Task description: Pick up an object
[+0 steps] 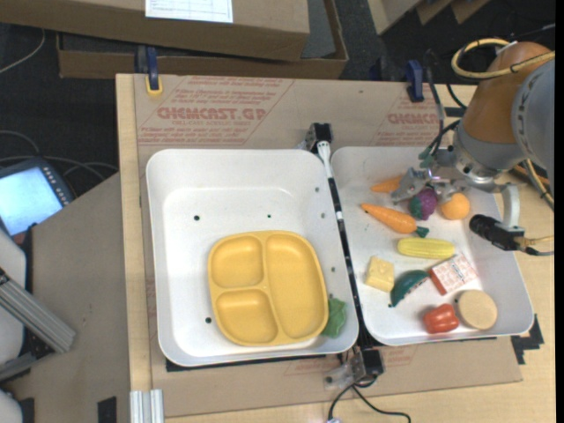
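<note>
From the yellow tray at lower centre I look up-right to my gripper, low over the purple toy in the right bin; finger state unclear, nothing lifted, so the grasp remains.

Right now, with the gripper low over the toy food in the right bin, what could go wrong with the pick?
The gripper sits among crowded items: the purple toy, the orange ball and a small carrot lie close together, so it may push them apart or catch two. The ball is round and could roll away. The larger carrot lies just below and might get nudged.
</note>
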You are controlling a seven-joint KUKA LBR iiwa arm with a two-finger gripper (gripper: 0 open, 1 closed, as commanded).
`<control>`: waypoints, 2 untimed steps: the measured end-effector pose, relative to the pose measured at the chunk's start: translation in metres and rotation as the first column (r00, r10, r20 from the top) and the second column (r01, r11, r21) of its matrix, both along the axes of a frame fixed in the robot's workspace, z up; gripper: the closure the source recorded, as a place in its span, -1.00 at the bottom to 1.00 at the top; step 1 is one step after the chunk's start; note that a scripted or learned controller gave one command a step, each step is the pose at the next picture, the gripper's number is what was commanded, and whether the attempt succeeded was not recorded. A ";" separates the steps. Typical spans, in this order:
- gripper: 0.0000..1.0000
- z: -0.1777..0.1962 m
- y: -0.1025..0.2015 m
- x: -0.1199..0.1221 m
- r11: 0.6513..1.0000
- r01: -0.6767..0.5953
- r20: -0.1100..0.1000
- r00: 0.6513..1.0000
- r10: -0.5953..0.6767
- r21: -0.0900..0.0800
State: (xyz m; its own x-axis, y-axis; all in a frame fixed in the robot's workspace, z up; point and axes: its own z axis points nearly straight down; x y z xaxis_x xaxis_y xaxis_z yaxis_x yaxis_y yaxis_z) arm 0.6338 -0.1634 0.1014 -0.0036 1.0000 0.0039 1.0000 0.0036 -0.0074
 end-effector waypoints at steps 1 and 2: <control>1.00 0.016 -0.003 0.003 1.000 0.001 0.012 1.000 -0.001 -0.005; -1.00 0.016 -0.003 0.003 1.000 0.001 0.010 1.000 -0.001 -0.005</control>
State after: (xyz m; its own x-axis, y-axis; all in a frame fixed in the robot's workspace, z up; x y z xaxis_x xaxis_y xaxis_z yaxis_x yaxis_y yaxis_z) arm 0.6365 -0.1661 0.1170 -0.0030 1.0000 -0.0012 1.0000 0.0030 0.0028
